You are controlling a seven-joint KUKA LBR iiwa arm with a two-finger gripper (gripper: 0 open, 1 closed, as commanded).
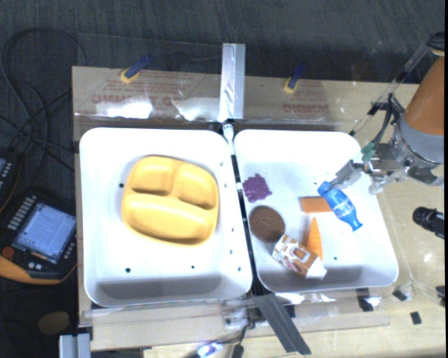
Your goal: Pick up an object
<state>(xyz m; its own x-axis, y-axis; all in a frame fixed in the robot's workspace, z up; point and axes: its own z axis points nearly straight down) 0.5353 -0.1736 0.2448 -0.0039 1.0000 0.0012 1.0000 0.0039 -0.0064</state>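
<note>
My gripper [356, 184] hangs over the right side of the right bin [284, 151], its two fingers spread apart and open. Just below and left of the fingertips, a small blue bottle [342, 206] lies slanted on the bin floor; nothing sits between the fingers. Left of the bottle is an orange block [313, 204], and an orange carrot-like wedge [314, 237] lies under it. A brown-and-white carton [297, 256], a brown round disc [266, 223] and a purple cluster [255, 188] lie further left.
The left bin [104, 274] holds a large yellow sectioned tray [170, 198]. A metal divider post [232, 80] stands behind the bins' shared wall. Cables and a handheld pendant [37, 237] lie off the bench on the left.
</note>
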